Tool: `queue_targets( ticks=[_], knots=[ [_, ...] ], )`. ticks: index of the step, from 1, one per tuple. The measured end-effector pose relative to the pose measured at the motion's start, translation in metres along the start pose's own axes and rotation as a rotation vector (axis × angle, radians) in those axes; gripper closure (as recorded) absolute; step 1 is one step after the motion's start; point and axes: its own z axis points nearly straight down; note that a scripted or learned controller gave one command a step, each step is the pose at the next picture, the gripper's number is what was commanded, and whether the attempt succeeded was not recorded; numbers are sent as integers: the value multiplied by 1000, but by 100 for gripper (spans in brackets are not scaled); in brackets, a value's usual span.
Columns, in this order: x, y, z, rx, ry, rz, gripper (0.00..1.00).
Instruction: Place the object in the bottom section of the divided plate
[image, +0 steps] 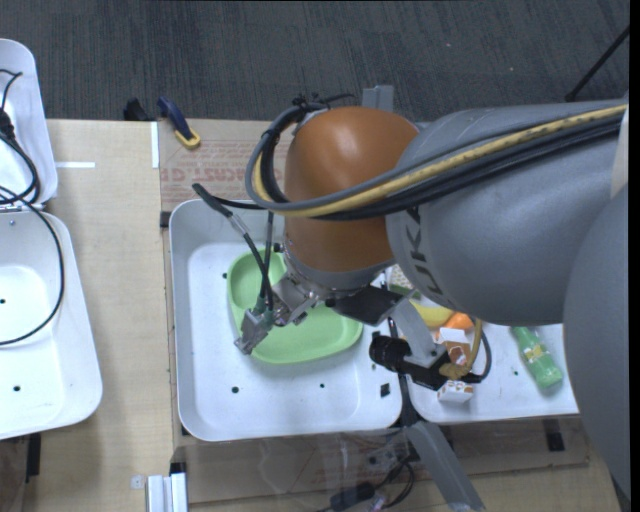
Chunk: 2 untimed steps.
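Observation:
A light green divided plate (305, 340) lies in the white bin (200, 385) in the middle of the view, and the arm covers most of its upper part. My gripper (258, 328) hangs low over the plate's lower left rim, pointing down and to the left. Nothing shows clearly in it, and its tip is small and partly in shadow. The grey arm with its orange band (340, 190) stretches in from the right above the plate.
The right bin holds a yellow banana-like piece (436, 316), an orange item (458, 323), a small white box (455, 391) and a green bottle (540, 362). Another white tray (40, 330) with black cables sits at the far left. A blue and yellow clamp (178, 124) lies on the bench behind.

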Motion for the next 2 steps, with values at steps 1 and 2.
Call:
queue_targets(
  ticks=[1, 2],
  knots=[
    [0, 0, 0, 0, 0, 0, 0],
    [0, 0, 0, 0, 0, 0, 0]
  ],
)
